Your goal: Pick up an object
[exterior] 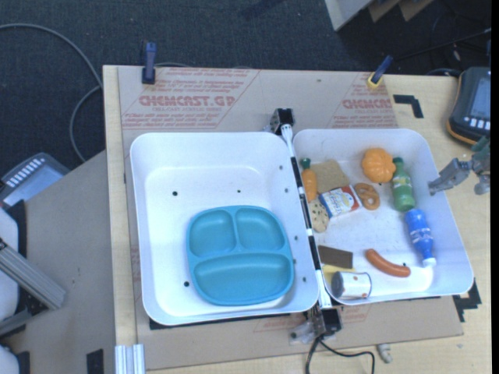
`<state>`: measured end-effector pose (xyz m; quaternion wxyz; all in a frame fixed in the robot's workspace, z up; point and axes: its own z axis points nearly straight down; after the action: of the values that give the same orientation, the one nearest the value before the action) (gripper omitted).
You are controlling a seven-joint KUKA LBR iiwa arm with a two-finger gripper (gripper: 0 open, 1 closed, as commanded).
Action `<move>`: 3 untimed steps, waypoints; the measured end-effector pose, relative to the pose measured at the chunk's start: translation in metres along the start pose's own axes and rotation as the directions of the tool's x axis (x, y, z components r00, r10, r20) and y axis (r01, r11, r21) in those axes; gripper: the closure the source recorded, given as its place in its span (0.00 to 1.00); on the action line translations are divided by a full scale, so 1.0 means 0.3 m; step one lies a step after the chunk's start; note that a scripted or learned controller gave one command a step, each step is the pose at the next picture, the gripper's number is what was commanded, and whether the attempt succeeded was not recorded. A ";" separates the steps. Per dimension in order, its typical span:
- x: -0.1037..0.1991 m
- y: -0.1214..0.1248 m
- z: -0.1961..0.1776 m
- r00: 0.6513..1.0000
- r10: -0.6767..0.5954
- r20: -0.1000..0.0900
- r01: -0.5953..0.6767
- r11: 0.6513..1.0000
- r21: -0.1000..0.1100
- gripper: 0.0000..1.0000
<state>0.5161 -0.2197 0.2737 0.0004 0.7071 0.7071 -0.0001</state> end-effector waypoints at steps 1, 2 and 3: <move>0.116 0.274 0.226 1.000 -0.002 -0.001 0.002 1.000 0.000 0.00; 0.179 0.457 0.630 1.000 -0.001 0.000 0.001 1.000 -0.001 0.00; 0.178 0.459 0.594 1.000 -0.002 0.002 0.002 1.000 -0.004 1.00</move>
<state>0.6539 -0.1665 0.0954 0.0024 0.7062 0.7080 0.0005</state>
